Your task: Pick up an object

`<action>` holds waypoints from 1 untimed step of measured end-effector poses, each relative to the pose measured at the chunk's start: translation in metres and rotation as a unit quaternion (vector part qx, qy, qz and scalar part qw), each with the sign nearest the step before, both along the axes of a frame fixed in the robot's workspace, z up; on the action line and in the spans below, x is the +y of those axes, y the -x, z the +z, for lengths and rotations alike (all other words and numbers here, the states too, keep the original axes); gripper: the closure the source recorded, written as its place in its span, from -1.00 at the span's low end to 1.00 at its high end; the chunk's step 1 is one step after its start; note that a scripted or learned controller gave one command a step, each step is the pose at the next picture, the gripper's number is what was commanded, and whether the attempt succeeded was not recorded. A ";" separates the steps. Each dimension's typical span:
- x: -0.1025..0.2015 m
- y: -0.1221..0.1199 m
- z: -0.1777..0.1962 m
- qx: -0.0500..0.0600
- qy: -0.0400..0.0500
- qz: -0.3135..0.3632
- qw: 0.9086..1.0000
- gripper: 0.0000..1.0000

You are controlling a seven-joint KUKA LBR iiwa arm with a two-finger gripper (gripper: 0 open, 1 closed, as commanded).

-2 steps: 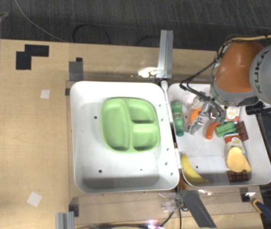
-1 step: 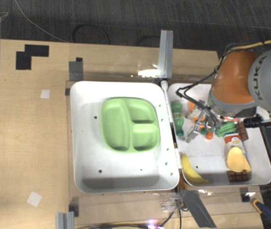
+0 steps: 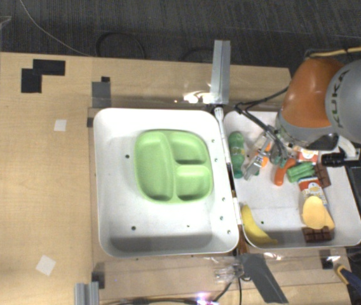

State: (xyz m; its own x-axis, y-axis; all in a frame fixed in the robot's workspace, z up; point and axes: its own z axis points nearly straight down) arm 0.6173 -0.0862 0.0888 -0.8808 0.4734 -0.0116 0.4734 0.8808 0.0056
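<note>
The grey arm with its orange band reaches in from 3 o'clock over the right white plastic bin (image 3: pixel 352 230). Its two-finger gripper (image 3: pixel 255 162) sits low near the bin's 10 o'clock corner; how far it is open, and whether it holds anything, cannot be told.

Just beside the gripper, toward 10 o'clock, lies a small green rounded bottle-like object (image 3: pixel 236 143) against the bin's left wall. Toward 3 o'clock lie an orange carrot-shaped toy (image 3: pixel 281 172) and a green elongated toy (image 3: pixel 301 169), touching one another. A yellow banana toy (image 3: pixel 255 227) rests at the bin's 7 o'clock corner. A yellow-orange pear-shaped item (image 3: pixel 316 211) lies at 5 o'clock, with a brown chocolate-block piece (image 3: pixel 316 235) just below it.

The left white bin (image 3: pixel 114 227) bears a green divided plastic tray (image 3: pixel 171 165) at its centre.

Judgement: the green rounded object is the nearest candidate. It appears light, rigid and smooth, so likely slippery. Grip it across its narrow width at mid-body; the adjoining wall limits finger clearance.
</note>
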 end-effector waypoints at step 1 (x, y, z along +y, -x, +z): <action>0.001 -0.013 -0.001 0.001 -0.001 -0.068 0.998 -1.00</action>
State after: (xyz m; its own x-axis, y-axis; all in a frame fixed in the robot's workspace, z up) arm 0.6300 -0.0851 0.0883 -0.8083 0.5887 -0.0086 0.5886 0.8084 0.0052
